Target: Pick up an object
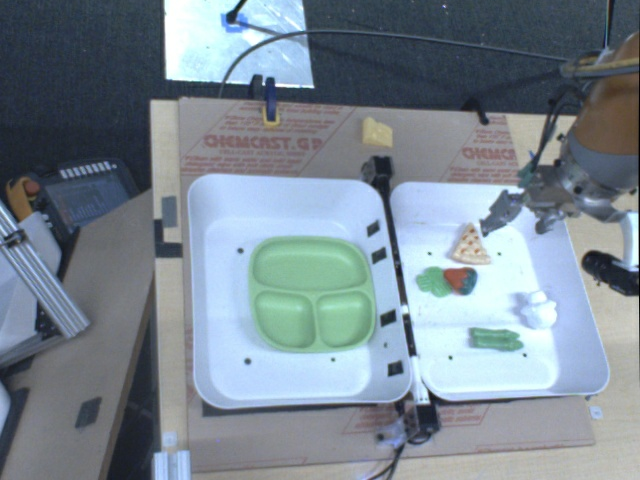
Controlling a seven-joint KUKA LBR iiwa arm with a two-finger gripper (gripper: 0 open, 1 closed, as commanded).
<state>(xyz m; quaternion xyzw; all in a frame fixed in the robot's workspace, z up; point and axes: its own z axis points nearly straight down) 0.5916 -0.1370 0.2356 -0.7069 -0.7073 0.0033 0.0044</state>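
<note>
One short drop puts your empty, parted gripper (pixel 520 210) onto the pizza slice (pixel 469 245) just beside it.

Robotics lab: bench (pixel 120 258), white bins (pixel 215 203), cables (pixel 400 40), teach pendant (pixel 85 198).
</note>
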